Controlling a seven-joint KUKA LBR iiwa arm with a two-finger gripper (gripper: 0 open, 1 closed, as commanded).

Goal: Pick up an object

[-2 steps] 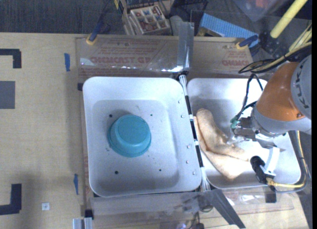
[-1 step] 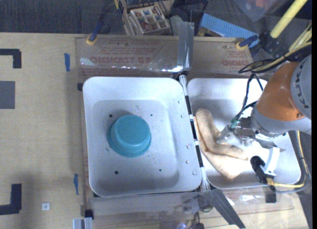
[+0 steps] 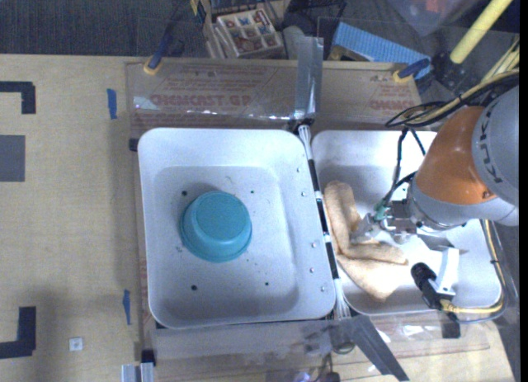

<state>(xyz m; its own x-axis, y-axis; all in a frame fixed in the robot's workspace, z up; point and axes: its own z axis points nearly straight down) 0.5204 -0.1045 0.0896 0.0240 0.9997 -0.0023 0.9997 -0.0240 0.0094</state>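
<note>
1. Gripper (image 3: 371, 225) is reaching low into the right bin (image 3: 363, 151), at the tan cloth-like object (image 3: 351, 240); whether it is gripping, I cannot tell
2. It is seemingly doing the grasp step; next it needs a firm pinch, then lifting
3. Blue bowl (image 3: 216, 225) is lying in the left bin (image 3: 165, 153), well apart

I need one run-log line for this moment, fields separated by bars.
arm: over right bin | gripper: low, at beige cloth | teal bowl: left bin, upside down | pick: unconfirmed
</note>
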